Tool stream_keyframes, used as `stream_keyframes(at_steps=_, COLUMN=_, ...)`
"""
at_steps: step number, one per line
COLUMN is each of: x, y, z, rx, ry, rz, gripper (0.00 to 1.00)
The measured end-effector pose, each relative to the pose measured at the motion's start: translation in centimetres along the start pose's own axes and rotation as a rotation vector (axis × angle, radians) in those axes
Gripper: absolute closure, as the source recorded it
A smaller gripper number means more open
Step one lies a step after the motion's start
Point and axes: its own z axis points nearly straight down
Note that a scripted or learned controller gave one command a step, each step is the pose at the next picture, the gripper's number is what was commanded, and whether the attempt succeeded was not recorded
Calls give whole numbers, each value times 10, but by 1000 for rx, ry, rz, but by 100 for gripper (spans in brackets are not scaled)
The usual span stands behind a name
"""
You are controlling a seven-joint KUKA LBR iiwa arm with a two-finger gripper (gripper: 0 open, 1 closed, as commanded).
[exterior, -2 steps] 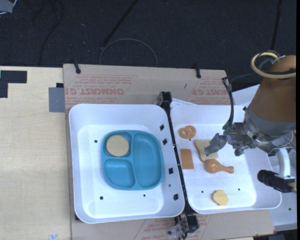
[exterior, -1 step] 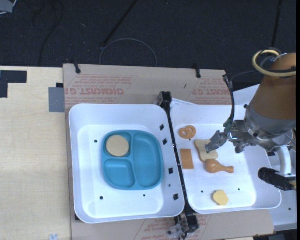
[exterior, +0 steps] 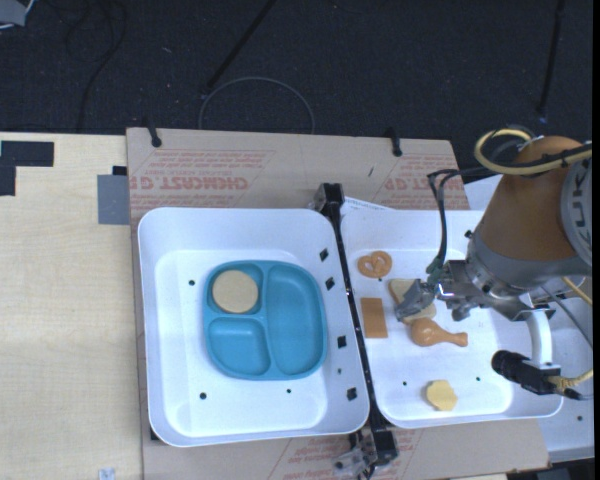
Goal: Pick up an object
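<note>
Gripper [exterior: 417, 303] hangs low in the right bin [exterior: 480, 408], its state I cannot tell; four food pieces lie there; one blue tray [exterior: 280, 348] with one cookie [exterior: 234, 291] fills the left bin [exterior: 170, 408].

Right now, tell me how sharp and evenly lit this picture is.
Camera view: lighting is soft and even, with the white bins bright but not blown out; the floor above the bench is dark. The whole frame is slightly soft, so the gripper and the food pieces, such as the pretzel, lack fine detail. Faint shadows fall inside the blue tray.
</note>
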Motion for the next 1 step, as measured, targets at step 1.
stream_keyframes(at_steps=1, x=10, y=0, z=55, rx=-1, ry=1, rz=3, gripper=0)
